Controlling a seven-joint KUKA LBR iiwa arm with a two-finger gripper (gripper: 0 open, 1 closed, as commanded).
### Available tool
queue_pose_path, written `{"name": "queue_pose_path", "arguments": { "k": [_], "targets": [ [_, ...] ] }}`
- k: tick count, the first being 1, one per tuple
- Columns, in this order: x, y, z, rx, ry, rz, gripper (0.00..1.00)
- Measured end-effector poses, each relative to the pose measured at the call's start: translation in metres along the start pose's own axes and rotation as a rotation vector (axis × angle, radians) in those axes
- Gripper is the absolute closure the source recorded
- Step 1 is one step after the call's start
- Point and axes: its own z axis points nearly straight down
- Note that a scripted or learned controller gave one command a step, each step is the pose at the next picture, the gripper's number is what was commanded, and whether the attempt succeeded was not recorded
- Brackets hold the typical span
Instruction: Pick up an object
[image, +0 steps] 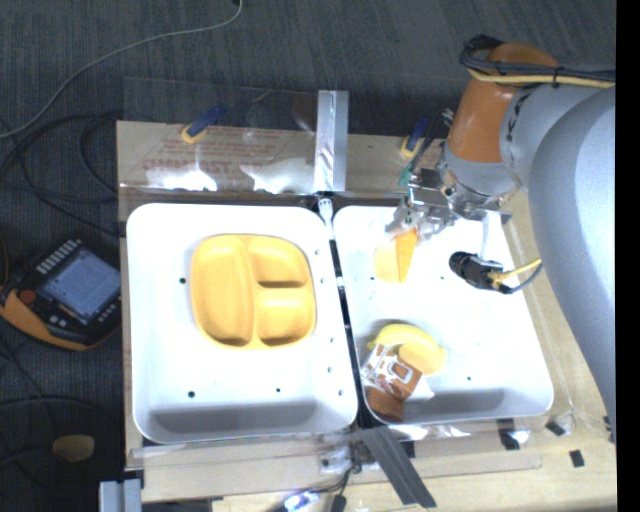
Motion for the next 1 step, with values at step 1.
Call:
{"name": "queue_pose_path", "arguments": {
  "k": [1],
  "targets": [
    [-0.0006, -0.0002, -0.0084, 0.002, -0.005, -0.001, 1.0]
  ]
}}
